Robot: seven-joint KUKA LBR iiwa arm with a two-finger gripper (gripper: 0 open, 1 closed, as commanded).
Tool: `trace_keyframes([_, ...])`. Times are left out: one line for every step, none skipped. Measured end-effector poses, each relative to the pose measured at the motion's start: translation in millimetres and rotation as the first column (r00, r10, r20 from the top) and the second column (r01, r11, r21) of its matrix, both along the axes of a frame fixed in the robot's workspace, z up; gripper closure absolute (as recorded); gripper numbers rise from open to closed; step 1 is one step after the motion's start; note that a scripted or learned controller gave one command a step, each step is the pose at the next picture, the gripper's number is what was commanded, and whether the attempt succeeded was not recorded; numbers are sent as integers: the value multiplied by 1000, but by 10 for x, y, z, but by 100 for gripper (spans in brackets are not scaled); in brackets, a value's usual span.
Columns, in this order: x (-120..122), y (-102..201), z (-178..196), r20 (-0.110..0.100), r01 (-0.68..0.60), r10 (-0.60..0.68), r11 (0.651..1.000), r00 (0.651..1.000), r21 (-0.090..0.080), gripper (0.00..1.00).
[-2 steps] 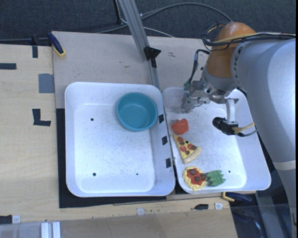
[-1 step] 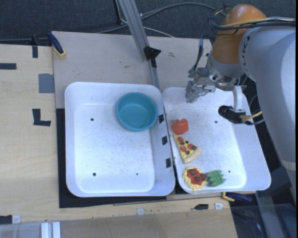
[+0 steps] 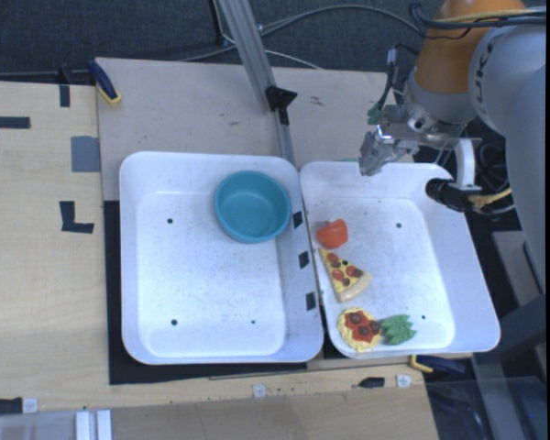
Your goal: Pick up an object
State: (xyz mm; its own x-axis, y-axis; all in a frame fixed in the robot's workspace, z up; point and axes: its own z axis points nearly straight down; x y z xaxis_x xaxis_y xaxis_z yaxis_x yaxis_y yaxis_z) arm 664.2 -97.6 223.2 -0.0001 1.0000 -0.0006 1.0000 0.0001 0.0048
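My gripper [image 3: 374, 159] hangs over the far rim of the right bin [image 3: 458, 273], with nothing visible between its fingers. In that bin lie a small red toy [image 3: 332, 234] near the left wall, a pizza slice toy [image 3: 346, 275] just below it, and a yellow-red toy with green leaves [image 3: 374, 328] at the near edge. A blue bowl [image 3: 251, 206] sits in the far right part of the left bin [image 3: 165, 273]. The gripper is well above and beyond the red toy.
A grey metal pole [image 3: 257, 62] slants from the top down to the gap between the bins. Black cables [image 3: 467, 195] hang off the arm over the right bin's far right corner. A yellow-blue clamp [image 3: 105, 82] sits at the bench's far left.
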Motion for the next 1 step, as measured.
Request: trace_keyframes([7,0,527,0,0,0,1000,1000,0,100])
